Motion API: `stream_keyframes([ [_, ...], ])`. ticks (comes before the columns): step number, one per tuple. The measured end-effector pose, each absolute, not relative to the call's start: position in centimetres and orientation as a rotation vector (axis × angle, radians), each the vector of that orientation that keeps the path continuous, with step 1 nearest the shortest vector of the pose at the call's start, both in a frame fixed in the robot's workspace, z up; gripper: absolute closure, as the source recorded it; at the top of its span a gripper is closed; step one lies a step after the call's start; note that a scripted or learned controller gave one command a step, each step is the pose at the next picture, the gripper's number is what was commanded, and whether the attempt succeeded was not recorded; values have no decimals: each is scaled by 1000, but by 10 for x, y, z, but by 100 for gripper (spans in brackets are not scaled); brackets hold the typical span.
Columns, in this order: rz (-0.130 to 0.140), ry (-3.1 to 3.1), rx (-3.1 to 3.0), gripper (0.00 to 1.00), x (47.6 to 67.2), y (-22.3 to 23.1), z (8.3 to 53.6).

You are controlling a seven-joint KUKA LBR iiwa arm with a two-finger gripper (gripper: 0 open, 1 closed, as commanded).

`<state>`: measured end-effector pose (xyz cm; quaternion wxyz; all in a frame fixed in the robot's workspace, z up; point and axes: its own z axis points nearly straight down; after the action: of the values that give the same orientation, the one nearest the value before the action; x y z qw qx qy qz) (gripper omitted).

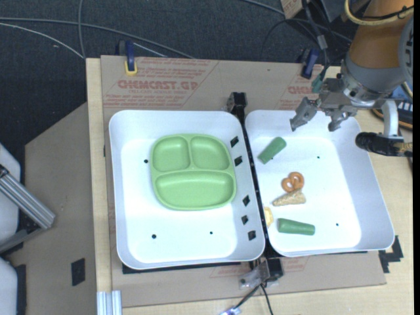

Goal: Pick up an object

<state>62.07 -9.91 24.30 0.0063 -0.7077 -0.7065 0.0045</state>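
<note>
Left bin [131,176], right bin [367,189]: white plastic, smooth, slight sheen. Divided plate [193,172] in left bin: green plastic, matt, smooth. Bench board [197,77], upper centre of frame: brown cardboard-like sheet, matt, red print seen. Two green cylinders [272,149] [296,227]: matt. Gripper [323,118], upper right: grey metal look, dull. Floor [52,64], upper left: dark, rough carpet texture.

Hand [320,117] spread (nothing held) — above right bin [367,195].

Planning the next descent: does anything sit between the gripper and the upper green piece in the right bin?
Nothing visible. The gripper hangs open above the right bin's far edge, with bare white floor between it and the upper green piece.
</note>
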Motion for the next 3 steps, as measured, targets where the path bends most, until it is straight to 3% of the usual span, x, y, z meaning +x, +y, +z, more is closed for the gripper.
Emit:
stream_keyframes([
  [1, 0, -2221, -2220, 0, 623, -99, 251],
  [2, 6, -2216, -2219, 0, 617, -107, 200],
  [3, 6, -2217, -2217, 0, 622, -108, 139],
])
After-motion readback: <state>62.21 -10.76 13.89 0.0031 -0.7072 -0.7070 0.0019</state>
